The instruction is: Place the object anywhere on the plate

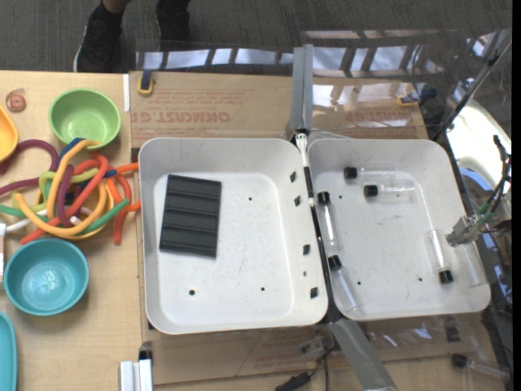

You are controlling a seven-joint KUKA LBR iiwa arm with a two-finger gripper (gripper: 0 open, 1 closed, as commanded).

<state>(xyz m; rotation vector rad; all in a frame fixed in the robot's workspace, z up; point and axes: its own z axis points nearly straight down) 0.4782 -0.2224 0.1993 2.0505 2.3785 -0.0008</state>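
Observation:
A black ridged rectangular plate [190, 216] lies flat in the left part of the left white bin [244, 308]. The right white bin [399, 304] holds several clear plastic tubes with black caps. One tube [389, 188] lies near the bin's back, with a loose black cap [351, 172] beside it. Another tube [326, 222] runs along the left wall. A third tube [439, 257] lies near the right wall, its black cap toward the front.
On the wooden bench to the left are a green bowl [85, 118], a teal bowl [45, 275] and a tangle of coloured cords [73, 194]. Cardboard lies under the bins. A metal frame [383, 47] and cables [488, 210] stand at the back right.

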